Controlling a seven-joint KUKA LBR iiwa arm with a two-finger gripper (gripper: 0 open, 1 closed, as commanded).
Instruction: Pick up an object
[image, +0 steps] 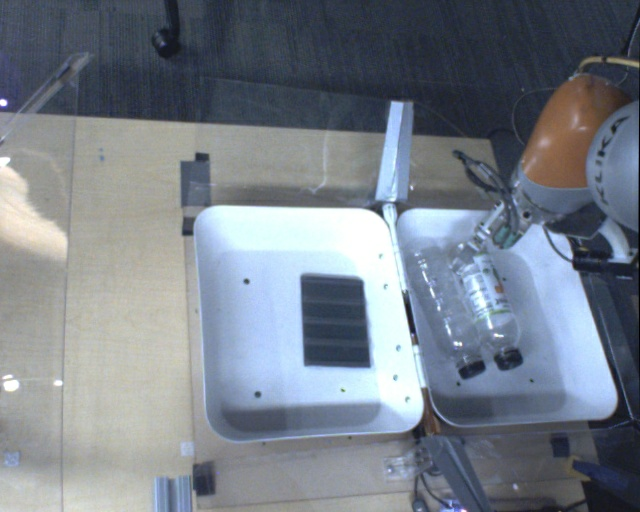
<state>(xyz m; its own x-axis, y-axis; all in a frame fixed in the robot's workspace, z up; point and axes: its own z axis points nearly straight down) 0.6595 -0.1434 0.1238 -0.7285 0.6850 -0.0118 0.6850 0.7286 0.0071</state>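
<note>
Camera view | tool (497, 232) over bottles (470, 305), grip state unclear | advice: descend centred on one bottle's body

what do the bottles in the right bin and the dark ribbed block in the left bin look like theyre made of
Bottles: likely clear thin plastic; the bin's white shows through them, with glints, dark caps and a label on one. Ribbed block: matte dark grey, perhaps rubber or foam; no shine, too coarse to tell.

Pale wood bench (110, 330); dark ribbed floor (300, 45) beyond
</note>
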